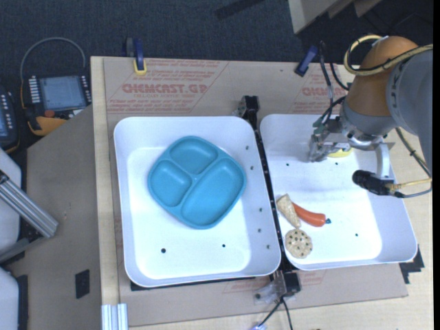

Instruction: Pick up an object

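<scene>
A: Starting at the left, what sits in each bin?

B: The left bin [130,184] carries a blue divided plate [197,181] with three hollows, lying flat near the middle and holding nothing I can make out. The right bin [385,243] has three small things bunched near its left wall: a tan bread-like piece [289,210], an orange carrot-like toy [311,216] touching it, and a speckled round cookie [298,243] just below them. Further right and toward the back there is a yellow object [340,152], mostly hidden.

A: And the tool?

B: The tool [322,145] is low over the back of the right bin, right beside that yellow object. Whether it is spread, closed or gripping anything, I cannot tell; the wrist blocks the tips.

A: So how should the pick go?

B: I judge the yellow piece to be the target, being nearest. The descent should centre on it, not on its edge, and reach the bin floor before closing, then rise straight up. The rear wall is near, so I would keep clear of it.
</scene>
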